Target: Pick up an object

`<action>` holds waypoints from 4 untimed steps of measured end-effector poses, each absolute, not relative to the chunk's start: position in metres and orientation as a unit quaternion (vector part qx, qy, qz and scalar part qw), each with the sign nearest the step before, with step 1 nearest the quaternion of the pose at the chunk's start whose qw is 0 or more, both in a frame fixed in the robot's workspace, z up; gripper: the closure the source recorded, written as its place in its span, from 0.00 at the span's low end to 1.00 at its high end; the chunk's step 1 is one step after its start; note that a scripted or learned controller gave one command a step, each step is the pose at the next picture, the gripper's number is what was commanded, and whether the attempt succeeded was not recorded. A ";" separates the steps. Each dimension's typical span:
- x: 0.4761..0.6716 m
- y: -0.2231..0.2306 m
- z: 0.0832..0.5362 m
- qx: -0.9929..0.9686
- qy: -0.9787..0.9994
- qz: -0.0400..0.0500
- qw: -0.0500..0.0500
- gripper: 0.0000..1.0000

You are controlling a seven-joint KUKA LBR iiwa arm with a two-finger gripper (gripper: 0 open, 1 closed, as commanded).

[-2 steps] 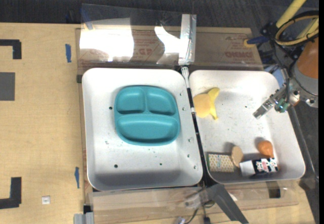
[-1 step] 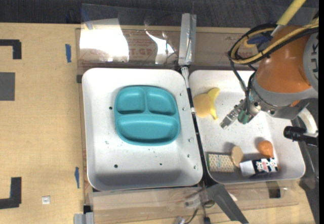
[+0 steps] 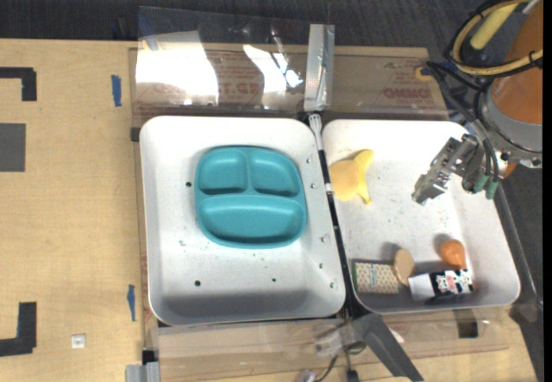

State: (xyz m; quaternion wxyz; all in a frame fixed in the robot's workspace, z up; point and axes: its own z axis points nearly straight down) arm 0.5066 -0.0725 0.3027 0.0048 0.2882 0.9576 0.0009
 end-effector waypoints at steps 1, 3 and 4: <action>0.508 -0.072 0.312 0.288 0.958 0.001 0.006 1.00; 0.582 -0.157 0.345 0.131 0.991 0.000 0.005 1.00; 0.642 -0.212 0.406 0.026 1.000 -0.001 0.006 1.00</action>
